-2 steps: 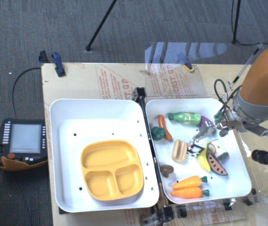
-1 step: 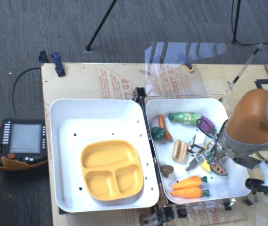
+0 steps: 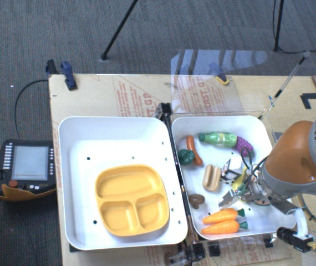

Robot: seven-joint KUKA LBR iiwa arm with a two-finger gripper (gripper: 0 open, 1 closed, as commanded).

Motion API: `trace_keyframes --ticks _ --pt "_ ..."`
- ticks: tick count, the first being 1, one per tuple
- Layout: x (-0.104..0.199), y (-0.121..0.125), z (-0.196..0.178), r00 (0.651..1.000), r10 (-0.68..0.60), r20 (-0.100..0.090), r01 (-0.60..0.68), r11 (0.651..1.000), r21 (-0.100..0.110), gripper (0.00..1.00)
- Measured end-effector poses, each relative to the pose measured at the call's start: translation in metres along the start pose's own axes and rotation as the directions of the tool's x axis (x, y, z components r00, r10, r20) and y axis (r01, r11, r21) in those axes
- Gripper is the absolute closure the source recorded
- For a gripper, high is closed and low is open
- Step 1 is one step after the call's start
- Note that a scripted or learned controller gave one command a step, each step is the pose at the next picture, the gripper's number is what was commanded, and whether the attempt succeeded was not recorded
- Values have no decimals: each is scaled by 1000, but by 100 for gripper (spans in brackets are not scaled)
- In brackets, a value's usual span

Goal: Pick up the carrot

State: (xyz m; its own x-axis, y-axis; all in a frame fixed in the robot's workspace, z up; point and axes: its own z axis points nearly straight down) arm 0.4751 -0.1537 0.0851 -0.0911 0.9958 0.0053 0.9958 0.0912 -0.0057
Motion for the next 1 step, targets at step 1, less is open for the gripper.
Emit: trace_keyframes --ticks 1 --pt "-1 -1 -8 1000 11 -2 -11 1000 3 100"
